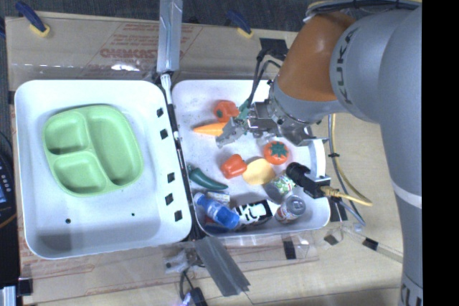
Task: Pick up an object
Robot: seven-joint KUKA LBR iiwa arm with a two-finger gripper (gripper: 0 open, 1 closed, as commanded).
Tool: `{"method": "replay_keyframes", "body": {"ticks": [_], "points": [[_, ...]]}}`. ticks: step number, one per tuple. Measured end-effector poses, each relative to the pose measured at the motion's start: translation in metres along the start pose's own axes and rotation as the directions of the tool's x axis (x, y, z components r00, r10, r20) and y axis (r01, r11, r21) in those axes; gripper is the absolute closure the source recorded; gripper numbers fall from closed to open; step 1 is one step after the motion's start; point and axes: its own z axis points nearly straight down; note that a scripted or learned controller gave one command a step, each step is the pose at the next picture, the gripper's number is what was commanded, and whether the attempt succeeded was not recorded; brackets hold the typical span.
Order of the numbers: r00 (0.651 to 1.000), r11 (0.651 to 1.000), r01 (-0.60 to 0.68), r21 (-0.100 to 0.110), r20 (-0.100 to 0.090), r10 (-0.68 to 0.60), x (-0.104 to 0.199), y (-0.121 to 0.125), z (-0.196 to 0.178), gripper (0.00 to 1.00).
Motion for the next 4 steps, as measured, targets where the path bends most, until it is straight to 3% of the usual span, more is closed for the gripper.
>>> {"method": "replay_keyframes", "body": {"ticks": [1, 2, 3, 4], "points": [[1.0, 1.0, -0.007, -0.003, 0.002, 0.007, -0.003, 0.05, 0.109, 0.0], [1.0, 1.0, -0.009, -0.001, 0.0, 0.009, -0.073, -0.008, 0.11, 0.0], [0.994, 0.994, 0.114, -0.006, 0.002, -0.114, -0.096, 0.006, 0.108, 0.0], [0.993, 0.993, 0.118, -0.006, 0.003, -0.118, -0.096, 0.006, 0.098, 1.0]]}}
